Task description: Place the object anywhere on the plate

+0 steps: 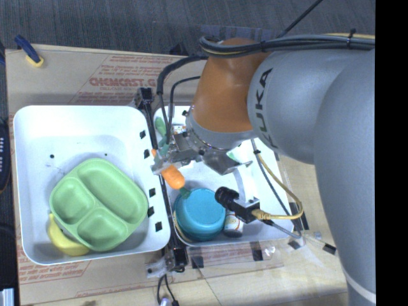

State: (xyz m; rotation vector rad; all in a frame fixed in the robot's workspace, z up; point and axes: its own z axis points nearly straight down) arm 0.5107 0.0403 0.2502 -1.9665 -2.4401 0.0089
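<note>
Camera view: my arm [306, 107] leans in over right bin [271, 244], wrist low at divider so fingers reach down into it. Left bin [38, 126] holds green plate [99, 203], compartments up, ready as drop target; yellow thing [60, 241] under its edge. Blue cup [201, 214] in right bin. Orange object [173, 176] just below gripper [167, 157], beside divider, well apart from plate. Fingers' state: can't tell, hidden.

The left bin [38, 132] lies open along its far and left floor, its near half taken by the green plate [99, 203] resting on a yellow thing [64, 241], while the arm [287, 101] covers most of the right bin [280, 234], crowded by a blue cup [201, 214].
</note>
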